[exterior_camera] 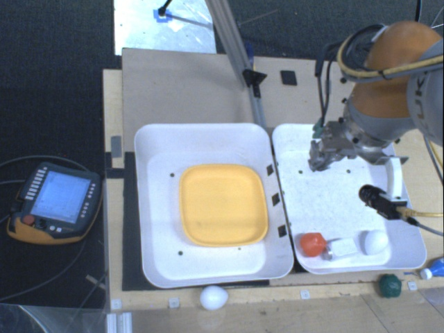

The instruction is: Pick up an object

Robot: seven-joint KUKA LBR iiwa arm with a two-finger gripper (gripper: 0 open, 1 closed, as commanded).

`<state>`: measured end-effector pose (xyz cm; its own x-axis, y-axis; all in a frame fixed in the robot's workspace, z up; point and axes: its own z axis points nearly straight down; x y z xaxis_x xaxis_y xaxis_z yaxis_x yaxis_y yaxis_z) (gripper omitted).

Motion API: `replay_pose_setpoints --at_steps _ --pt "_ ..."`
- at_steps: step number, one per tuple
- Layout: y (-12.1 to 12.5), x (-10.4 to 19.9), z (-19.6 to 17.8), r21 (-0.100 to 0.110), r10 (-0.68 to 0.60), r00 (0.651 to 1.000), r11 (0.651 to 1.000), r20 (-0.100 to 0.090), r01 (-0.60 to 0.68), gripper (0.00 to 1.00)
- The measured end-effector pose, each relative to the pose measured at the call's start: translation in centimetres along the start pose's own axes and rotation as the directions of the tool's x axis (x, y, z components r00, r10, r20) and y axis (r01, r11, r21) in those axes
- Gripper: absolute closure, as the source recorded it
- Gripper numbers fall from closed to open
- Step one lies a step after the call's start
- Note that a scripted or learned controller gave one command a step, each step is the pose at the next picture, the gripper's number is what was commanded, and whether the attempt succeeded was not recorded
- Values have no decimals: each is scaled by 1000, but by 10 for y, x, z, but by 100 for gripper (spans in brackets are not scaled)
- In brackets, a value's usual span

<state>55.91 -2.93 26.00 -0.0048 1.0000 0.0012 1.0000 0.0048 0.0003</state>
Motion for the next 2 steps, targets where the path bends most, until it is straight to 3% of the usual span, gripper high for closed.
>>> replay_pose_setpoints --at_steps 2 --pt "24 113 1 0 0 1000 1000 0 0 100"
